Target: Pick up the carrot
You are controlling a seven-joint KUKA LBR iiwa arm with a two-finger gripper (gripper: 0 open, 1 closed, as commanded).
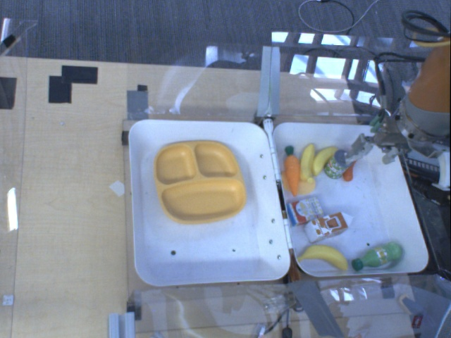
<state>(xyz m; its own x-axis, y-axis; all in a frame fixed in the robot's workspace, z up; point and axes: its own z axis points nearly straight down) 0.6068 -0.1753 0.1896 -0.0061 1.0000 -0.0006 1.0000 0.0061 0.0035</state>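
The carrot (292,174) lies in the right bin (394,210), tight against its left wall near the far corner, green top pointing to the far edge. A yellow banana piece (308,162) sits just beside it, touching or nearly so, with a second yellow piece (325,159) next along.

The end effector (370,141) hangs over the far right part of that bin, well apart from the carrot, and whether it is spread or pressed together I cannot tell from this angle. Below it stands a small can (337,165) with something red (348,172) beside it.

Here's the danger: the carrot is wedged between bin wall and banana, so a descent could strike the wall or pinch the banana instead. The can sits on the way across, too, and a low sweep could knock it over. Nearer the front edge, the carton (318,219), another banana (325,256) and the green bottle (379,256) look safely out of the way, as does the yellow tray (200,180) in the left bin (204,259).
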